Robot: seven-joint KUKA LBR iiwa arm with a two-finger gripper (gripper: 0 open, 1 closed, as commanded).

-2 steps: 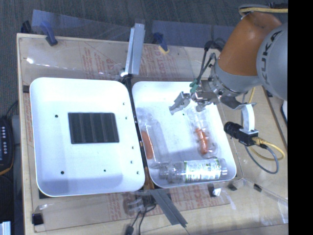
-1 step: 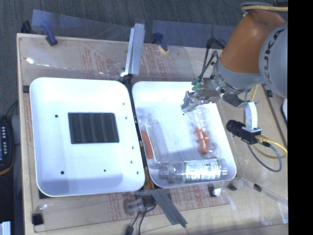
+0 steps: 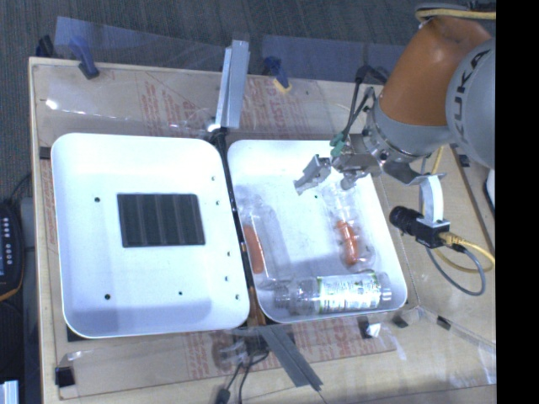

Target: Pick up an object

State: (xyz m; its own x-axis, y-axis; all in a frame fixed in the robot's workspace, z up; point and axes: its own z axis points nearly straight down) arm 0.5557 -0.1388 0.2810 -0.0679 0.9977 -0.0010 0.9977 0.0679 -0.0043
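Below my hand (image 3: 331, 175), in the right-hand shallow white bin (image 3: 244, 160), lies a clear plastic tube with an orange core (image 3: 347, 234), its long axis running toward the near wall. My hand hovers just past the tube's far end, empty; whether its fingers are spread I cannot tell.

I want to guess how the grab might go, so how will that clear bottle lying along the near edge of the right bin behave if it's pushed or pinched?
The clear plastic bottle lies on its side, so a nudge across its length would probably roll it, though the right bin wall beside it may stop that. Its smooth, see-through wall looks slippery and thin, likely light, and may flex under a pinch.
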